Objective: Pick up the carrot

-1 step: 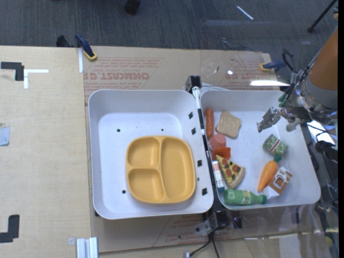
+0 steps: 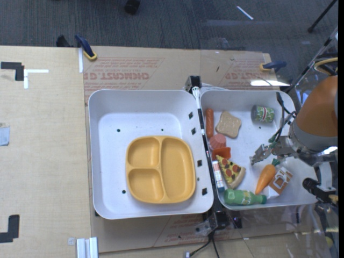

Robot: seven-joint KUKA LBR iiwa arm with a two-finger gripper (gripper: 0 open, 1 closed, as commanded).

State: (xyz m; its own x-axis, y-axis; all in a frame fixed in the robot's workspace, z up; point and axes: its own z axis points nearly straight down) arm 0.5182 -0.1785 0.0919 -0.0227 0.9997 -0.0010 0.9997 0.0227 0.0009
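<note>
Seen from the camera view above the bench, the carrot [image 2: 264, 178] is a short orange cone with a green stub at its thick upper end, tapering down to a point. It lies tilted in the right bin [image 2: 244, 143], in that bin's lower right part, touching nothing of the arm. Just right of the carrot sits a small orange-and-white packet [image 2: 281, 180], and just below the carrot's tip lies one green bottle [image 2: 244, 198] on its side along the bin's near wall.

Left of the carrot is one slice of toy pizza [image 2: 233, 171]; further left of it, against the wall, runs a thin striped stick-like item [image 2: 217, 174]. Up and left of the carrot are one red round piece [image 2: 219, 143], one long orange-red sausage [image 2: 209, 123] and one slice of toast [image 2: 229, 124]. One small green can [image 2: 263, 113] stands well above the carrot.

The end effector [image 2: 265, 152] hangs just above and slightly left of the carrot's green end; its fingers are too small and tangled with cables to judge, so I cannot tell whether they are spread or closed. Nothing is seen between them.

Well left of the carrot, the left bin [image 2: 141, 107] holds one yellow plate [image 2: 160, 169] with three compartments.
</note>
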